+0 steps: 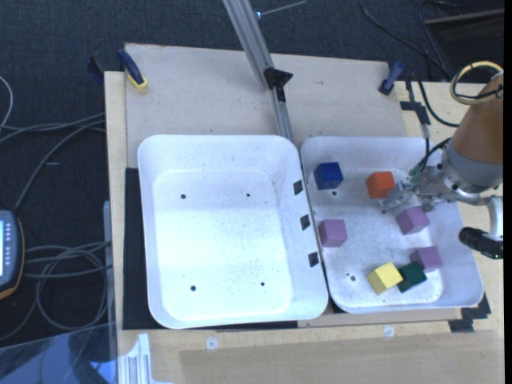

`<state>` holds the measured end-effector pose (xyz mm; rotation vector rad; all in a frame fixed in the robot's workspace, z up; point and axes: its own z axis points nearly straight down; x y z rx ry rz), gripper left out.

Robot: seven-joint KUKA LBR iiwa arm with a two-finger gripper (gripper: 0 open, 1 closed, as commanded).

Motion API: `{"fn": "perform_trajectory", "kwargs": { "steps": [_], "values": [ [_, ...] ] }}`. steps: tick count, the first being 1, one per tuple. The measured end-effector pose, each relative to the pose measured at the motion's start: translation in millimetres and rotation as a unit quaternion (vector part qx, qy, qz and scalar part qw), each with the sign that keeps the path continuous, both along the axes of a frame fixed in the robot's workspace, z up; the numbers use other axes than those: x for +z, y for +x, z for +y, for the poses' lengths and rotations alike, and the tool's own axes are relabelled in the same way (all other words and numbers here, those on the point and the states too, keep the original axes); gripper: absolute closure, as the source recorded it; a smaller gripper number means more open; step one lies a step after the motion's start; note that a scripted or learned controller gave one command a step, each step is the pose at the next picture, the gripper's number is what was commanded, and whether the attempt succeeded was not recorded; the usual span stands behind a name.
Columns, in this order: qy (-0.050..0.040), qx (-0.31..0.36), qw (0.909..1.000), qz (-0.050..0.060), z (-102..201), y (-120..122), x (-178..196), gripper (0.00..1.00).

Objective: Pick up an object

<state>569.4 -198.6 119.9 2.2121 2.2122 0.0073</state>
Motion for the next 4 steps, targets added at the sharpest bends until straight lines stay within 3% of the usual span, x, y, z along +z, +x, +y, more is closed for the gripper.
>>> {"fn": "perform_trajectory", "kwargs": {
  "steps": [1, 3, 4],
  "values": [
    [-0.0004, 0.001, 1.0, -0.002, 0, 1, 10, 1.0],
    [0.0016, 0.001, 1.0, 0.002, 2, 11, 111, 1.0],
    [0.004, 0.004, 1.0, 0.004, 61, 18, 119, 1.0]
  ]
}}
